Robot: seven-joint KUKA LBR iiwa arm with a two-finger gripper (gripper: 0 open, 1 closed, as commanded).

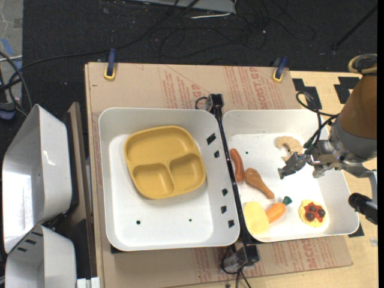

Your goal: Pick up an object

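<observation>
Tart (313, 212) and carrot (275, 211) lay below pincer (287, 171), shrimp (288, 143) just above. Approach step, judging by hover; finger state: cannot tell. Next: descend squarely on one.

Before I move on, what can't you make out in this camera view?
- End effector: dark and small in the camera view; open or shut is unclear.
- Arm: cut off by the right edge.
- Round toy food: too small to identify.
- Pale toy food: partly hidden by the end effector.
</observation>
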